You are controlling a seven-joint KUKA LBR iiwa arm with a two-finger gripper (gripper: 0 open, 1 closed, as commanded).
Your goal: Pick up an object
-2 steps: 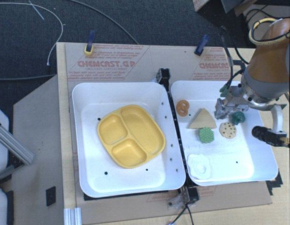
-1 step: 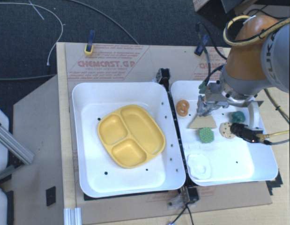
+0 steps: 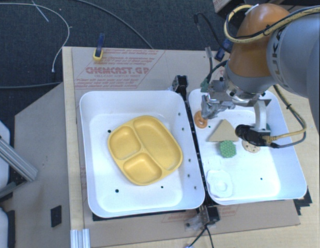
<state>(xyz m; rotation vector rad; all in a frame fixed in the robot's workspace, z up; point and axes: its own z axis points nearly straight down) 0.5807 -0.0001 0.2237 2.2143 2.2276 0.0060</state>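
I'm low over the right bin (image 3: 284,187), my gripper (image 3: 211,107) hanging just above the small orange ring (image 3: 201,121) at its left wall, likely my target. Whether my fingers are spread or closed, I cannot tell. 3 more pieces lie close: tan wedge (image 3: 222,132), green ball (image 3: 227,149), white lid (image 3: 220,183).

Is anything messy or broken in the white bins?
Nothing looks broken or spilled. The yellow tray lies askew in the left bin. In the right bin, the tan wedge, green ball and small orange ring lie loose.
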